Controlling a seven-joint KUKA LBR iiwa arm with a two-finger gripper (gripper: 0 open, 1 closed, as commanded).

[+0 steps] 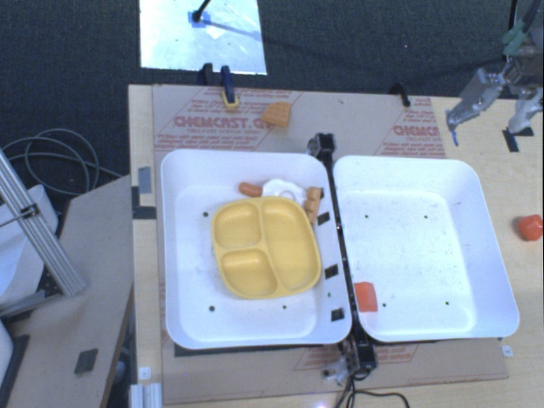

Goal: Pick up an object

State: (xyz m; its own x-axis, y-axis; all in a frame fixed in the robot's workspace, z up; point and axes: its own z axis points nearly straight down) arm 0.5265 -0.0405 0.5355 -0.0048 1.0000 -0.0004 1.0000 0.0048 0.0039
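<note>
Mostly yellow tray — crowding sausage.

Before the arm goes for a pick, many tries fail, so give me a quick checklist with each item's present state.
1. Gripper clear of both bins, up at the far right: ok.
2. Nothing held between its fingers: cannot tell.
3. Target free to reach: orange block lies alone in the right bin: ok.
4. Yellow divided tray lies flat in the left bin: ok.
5. Small sausage free of neighbours: not ok, crowded against tray and a white piece.
</note>
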